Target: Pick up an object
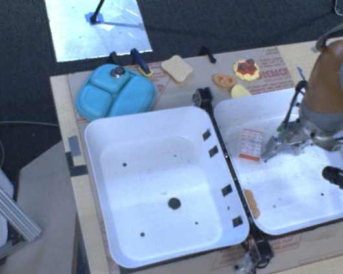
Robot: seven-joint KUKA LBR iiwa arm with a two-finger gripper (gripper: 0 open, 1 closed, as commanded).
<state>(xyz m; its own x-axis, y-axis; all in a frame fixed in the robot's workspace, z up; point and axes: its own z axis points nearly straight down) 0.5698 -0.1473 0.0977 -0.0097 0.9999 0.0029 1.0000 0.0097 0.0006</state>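
end effector sits low inside the right bin, reaching in from the right on a grey arm with an orange band above the wrist. its dark fingers point left toward a small packet and stop just beside the packet's lower right corner. whether they are released or clenched cannot be told from here, and nothing is visibly between them. the pose reads as an approach to a grasp, judged from how closely the tip lines up with the packet.

packet, the likely thing to pick up, lies flat on the bin floor near the left wall of the right bin. it is a small rectangle, white with orange-red print, slightly turned. flat and thin, it probably offers little edge to pinch.

lower down in the same bin, against the left wall, lies a small tan biscuit-like piece.

left bin holds a small dark round item near its middle.

behind the bins, on the desk, sit spare props out of the working area: a blue divided plate, a toast slice, a pretzel, a small tart with red topping and a pale yellow piece touching the right bin's rim.
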